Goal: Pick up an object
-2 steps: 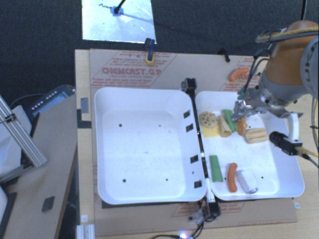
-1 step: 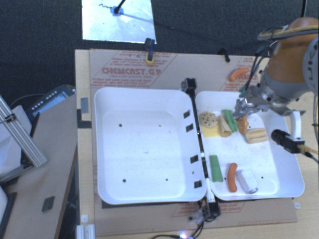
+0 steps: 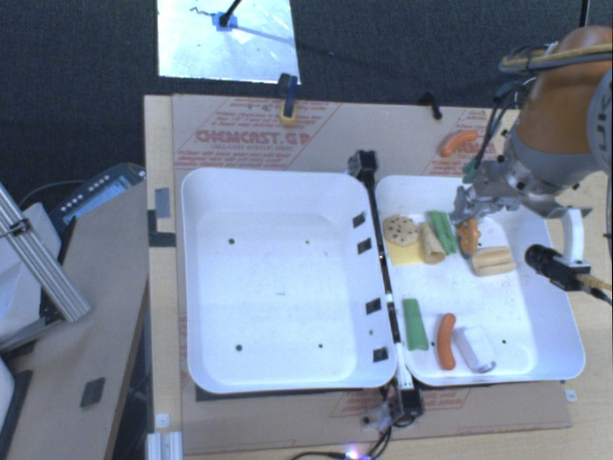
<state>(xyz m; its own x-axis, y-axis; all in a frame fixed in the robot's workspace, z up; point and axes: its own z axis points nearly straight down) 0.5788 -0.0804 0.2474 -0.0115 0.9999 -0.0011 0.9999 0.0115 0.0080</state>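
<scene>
Camera view: the claw hangs in the upper part of the right bin, directly over an orange piece lying beside a green stick; whether it grips anything cannot be told. A cookie, bread roll and sausage lie nearby. The left bin holds nothing.

Dark carpet floor surrounds the wooden bench; beyond the bench's far edge lies a shiny metal sheet, catching light.
</scene>
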